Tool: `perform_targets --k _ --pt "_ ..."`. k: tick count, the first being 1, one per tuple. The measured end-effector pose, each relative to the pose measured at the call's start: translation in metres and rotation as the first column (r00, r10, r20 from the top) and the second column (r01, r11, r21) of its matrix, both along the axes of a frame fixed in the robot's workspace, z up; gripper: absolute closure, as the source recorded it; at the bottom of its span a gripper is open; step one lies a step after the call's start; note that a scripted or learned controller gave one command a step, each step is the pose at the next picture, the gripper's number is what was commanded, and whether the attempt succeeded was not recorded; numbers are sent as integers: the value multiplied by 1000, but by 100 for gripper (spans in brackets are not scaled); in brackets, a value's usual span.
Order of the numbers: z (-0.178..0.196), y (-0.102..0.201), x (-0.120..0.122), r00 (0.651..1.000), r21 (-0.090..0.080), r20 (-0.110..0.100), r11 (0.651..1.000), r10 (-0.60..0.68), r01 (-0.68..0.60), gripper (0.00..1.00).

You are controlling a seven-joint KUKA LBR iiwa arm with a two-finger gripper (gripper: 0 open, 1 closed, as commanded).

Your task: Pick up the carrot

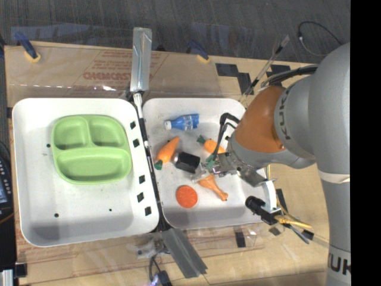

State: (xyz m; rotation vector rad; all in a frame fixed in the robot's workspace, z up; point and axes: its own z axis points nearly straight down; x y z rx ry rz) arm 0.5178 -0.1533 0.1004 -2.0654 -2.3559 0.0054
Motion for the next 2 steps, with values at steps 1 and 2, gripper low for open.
perform_targets --k 1,2 --pt "92 94 32 1000 -1 8 1000 5 -5 100" --pt "126 95 12 922 -4 6 922 -386 386 100"
